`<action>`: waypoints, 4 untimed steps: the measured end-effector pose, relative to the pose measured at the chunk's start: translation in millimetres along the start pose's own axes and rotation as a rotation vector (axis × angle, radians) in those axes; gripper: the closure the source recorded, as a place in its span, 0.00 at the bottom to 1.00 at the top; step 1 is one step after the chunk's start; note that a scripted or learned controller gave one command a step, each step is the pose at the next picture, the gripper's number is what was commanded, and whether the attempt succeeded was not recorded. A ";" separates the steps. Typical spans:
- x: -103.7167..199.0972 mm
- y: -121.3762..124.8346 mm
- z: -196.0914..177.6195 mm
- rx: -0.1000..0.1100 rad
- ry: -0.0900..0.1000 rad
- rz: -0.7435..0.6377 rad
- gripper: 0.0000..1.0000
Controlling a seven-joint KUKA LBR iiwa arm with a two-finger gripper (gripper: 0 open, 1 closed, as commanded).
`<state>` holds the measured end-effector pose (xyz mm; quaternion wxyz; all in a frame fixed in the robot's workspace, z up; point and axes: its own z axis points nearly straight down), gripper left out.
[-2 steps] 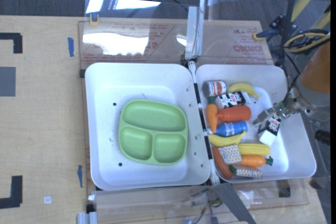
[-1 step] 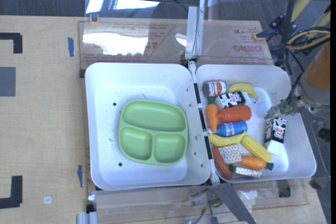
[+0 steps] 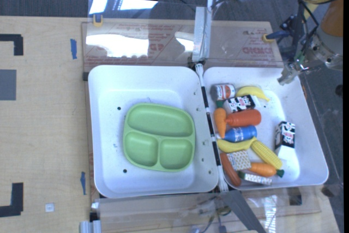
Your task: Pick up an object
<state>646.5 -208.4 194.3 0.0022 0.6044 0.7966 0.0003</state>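
1. bins: two shallow white bins are sitting side by side at the centre of the frame; the left bin [image 3: 103, 90] is holding a green divided plate [image 3: 159, 136], and the right bin [image 3: 308, 133] is holding a heap of toy food.
2. gripper: the gripper [image 3: 288, 75] is hanging at the upper right of the frame, over the right bin's far right rim; whether it is released or clenched cannot be told, and nothing is showing in its grasp.
3. candidate objects: a yellow banana [image 3: 254, 93] and a small can [image 3: 223, 91] are lying at the upper part of the right bin; an orange carrot [image 3: 243, 118], a blue bottle [image 3: 240, 133] and a corn cob [image 3: 265, 154] are crowding lower down; a milk carton [image 3: 286, 135] is standing apart near the right wall.
4. key relation: the banana is lying nearest, down and left of the gripper, its long axis running roughly left to right; the milk carton is lying almost straight below in the frame, with free space around it, so it is probably offering the cleaner approach.
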 end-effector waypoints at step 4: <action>93.7 48.5 6.3 -0.001 0.001 -0.157 1.00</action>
